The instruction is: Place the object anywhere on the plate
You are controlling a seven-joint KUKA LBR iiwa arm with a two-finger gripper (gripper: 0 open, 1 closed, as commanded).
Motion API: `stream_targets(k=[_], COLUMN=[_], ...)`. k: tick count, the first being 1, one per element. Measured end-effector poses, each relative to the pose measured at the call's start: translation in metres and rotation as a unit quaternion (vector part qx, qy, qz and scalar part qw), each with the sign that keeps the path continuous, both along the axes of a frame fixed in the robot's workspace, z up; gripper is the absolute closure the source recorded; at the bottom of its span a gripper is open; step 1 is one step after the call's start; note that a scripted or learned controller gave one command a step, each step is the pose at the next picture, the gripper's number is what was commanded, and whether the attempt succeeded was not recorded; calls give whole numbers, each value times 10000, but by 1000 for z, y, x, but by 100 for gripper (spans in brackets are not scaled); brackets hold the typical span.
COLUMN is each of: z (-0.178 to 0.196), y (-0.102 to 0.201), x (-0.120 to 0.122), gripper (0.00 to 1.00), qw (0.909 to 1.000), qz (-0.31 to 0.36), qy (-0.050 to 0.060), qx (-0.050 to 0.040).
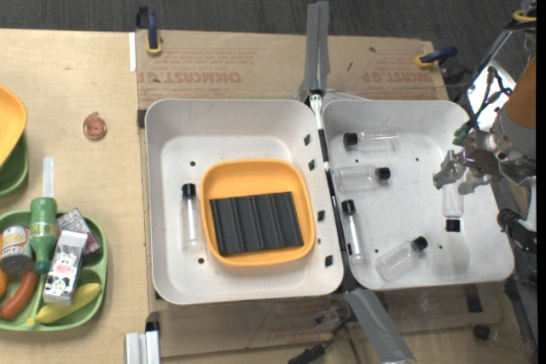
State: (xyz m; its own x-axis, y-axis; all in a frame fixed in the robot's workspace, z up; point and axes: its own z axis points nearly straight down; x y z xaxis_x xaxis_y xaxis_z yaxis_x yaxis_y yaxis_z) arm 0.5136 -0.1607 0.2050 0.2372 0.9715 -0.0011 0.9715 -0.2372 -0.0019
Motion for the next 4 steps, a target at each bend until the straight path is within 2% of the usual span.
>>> stream_targets(k=[1,2,3,4], z=[17,28,59,59], y=[17,-46,-52,-52], x=[88,145,145,145], gripper=[100,100,100,0], qw=[9997,10000,9969,9969], qz=[252,47,792,793], qy=[4,1,-6,-5], qx=[-5,-6,-8,-7])
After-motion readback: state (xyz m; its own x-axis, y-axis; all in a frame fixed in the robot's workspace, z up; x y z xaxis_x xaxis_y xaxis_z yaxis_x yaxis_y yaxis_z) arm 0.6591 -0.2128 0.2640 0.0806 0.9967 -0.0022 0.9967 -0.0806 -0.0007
